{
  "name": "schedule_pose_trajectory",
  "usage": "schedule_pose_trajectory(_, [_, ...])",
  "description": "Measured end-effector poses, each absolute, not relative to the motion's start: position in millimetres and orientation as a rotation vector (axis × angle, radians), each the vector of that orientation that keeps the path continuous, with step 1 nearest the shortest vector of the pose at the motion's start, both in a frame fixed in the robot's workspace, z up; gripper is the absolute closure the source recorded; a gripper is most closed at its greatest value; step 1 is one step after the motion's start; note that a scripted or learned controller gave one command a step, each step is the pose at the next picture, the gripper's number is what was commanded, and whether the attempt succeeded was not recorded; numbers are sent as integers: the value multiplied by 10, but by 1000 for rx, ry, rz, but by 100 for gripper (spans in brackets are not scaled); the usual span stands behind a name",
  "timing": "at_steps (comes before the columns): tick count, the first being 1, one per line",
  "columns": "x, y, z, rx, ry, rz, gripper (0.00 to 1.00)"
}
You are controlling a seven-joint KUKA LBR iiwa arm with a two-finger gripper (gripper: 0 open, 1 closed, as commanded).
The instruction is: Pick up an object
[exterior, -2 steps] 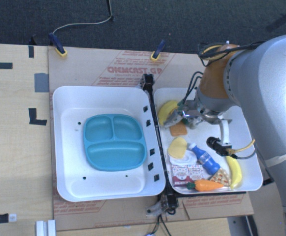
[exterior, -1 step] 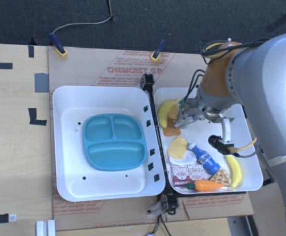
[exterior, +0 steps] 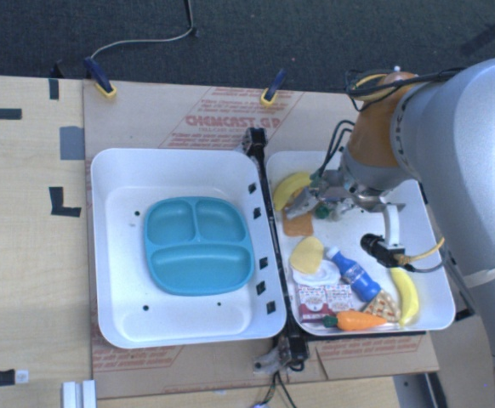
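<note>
Right now the fingers [exterior: 303, 201] are down in the right bin [exterior: 439, 317], at its far-left corner beside the black divider [exterior: 264, 228] between the two bins, but whether they are released or clenched I cannot tell, since the tips blur into the things under them. Taking that divider as the mark, a yellow banana-like piece [exterior: 288, 185] lies just beside it at the far end, and a flat orange-brown piece [exterior: 298, 224] sits just nearer, both touching or almost touching the gripper; either could be the thing to pick. My worry is the crowding: the two pieces lie so close together, and so close to the bin wall, that the fingers might pinch only an edge, push one piece under the other, or scrape the wall and come up with nothing. Farther from the divider sit a pale yellow lump [exterior: 308, 254], a blue bottle [exterior: 355, 274], a printed packet [exterior: 322, 298], a carrot [exterior: 360, 320] and a second banana [exterior: 405, 294]. The arm's grey bulk [exterior: 460, 160] covers the bin's far-right part, so what lies there is hidden. Left of the divider, a blue sectioned plate [exterior: 200, 245] rests in the other bin [exterior: 111, 313].
</note>
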State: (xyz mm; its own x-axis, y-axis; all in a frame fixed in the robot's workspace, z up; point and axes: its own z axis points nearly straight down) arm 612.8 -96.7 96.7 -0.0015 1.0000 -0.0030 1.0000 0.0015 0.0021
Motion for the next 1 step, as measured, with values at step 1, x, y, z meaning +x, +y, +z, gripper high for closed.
schedule_pose_trajectory(1, [6683,-981,1156,2220,2222,-2,0])
